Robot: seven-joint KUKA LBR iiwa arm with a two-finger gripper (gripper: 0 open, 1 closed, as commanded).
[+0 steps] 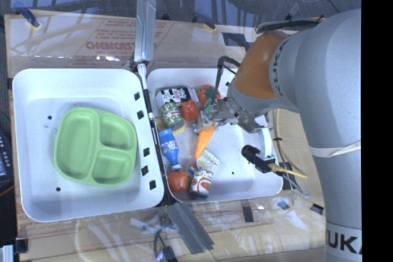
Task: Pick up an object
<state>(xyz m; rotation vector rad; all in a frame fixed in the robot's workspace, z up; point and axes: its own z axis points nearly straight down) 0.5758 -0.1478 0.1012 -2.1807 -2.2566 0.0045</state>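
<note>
Far left: white left bin (24, 132), shallow, with a green tray (95, 145) lying flat inside, three compartments, near the bin's middle.

Next, across the shared rim: right bin (245, 190), its clutter crowded along the left wall and centre. At the top, a black-and-white packet (174, 95). Just below, a jar (171, 113) with a green label, tilted, touching a red tomato (190, 110) on its right. Lower along the left wall, a blue bottle (169, 147), lying down, cap toward the near edge. At the near corner, a second red fruit (178, 181), and just beside it a small can (201, 183) on its side. Above the can, a pale sachet (209, 161), touching the lower tip of a carrot (204, 140). Carrot lying at a slant in the bin's middle, thick end up toward the gripper.

Further right: gripper (212, 115), low in the bin, at the carrot's upper end and beside the tomato. Open or closed: cannot tell, the tips being lost among the objects; nothing seen lifted. Just above it, an orange item with a green top (207, 95).

Right of that: arm (319, 83), grey, orange band above the wrist, reaching in over the bin's right side.
</note>
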